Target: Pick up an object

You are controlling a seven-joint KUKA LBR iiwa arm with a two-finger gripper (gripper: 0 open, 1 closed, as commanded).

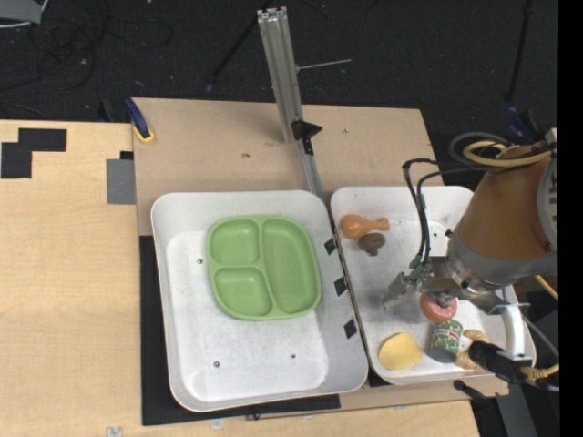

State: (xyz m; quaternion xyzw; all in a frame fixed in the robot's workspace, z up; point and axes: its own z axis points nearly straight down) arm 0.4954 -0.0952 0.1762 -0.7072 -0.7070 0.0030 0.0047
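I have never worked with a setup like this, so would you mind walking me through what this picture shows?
This is one picture from a fixed camera above a bench, looking down at a slant. The big grey and orange shape on the right is a robot arm. Its gripper, a two-finger claw, hangs low over the right white bin; I cannot tell whether it holds anything.

That bin contains small things to pick up: an orange pear-shaped toy beside a small brown piece, a yellow lump, a red and white round item and a green patterned can.

The left white bin holds a green divided plate.
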